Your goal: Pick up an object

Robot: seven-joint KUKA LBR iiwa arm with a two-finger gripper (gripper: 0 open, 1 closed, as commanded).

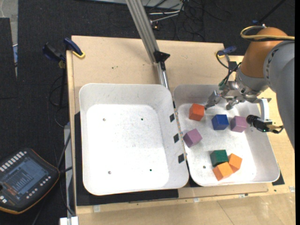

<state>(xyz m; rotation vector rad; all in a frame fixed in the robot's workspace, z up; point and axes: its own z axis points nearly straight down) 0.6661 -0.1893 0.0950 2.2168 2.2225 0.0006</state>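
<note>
Gripper hovers over the far part of the right bin, fingers spread wide, nothing between them. Orange cube sits just left of and below the left fingertip. Blue cube and purple cube lie side by side under the wrist. Second purple cube is near the bin's left wall. Green cube touches two orange blocks at the near side. Left bin alongside.

I count two white bins. In the right one lie seven blocks: three orange, two purple, one blue and one green. Two blue clamps grip the bench.
</note>
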